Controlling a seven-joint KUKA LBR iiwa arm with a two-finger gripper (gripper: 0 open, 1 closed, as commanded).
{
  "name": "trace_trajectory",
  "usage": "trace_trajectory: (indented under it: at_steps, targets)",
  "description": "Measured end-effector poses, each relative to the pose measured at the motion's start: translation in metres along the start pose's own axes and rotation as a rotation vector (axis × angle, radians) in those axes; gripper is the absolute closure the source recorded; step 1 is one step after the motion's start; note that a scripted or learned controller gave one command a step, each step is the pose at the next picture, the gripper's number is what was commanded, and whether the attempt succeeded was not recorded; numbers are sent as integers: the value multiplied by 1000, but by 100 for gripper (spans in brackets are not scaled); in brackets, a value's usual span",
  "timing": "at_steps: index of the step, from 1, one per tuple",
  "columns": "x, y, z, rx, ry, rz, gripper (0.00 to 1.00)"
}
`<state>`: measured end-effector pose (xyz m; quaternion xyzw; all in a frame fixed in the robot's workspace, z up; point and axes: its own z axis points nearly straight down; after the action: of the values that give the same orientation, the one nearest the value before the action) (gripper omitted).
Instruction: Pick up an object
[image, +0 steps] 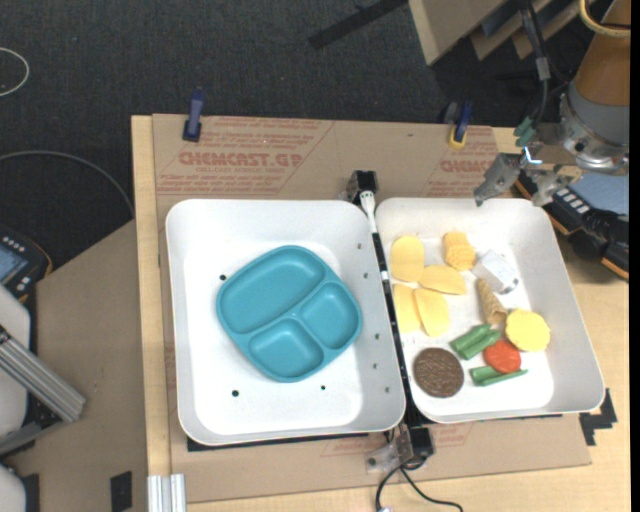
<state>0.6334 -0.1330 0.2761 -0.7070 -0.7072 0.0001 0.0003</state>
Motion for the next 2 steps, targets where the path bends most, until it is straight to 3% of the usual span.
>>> trace_trajectory:
  at_steps: [1,2]
  targets:
    - [0,1,-11,-4,-1,-1,100]
    - [10,-59,-45,1,1,2,100]
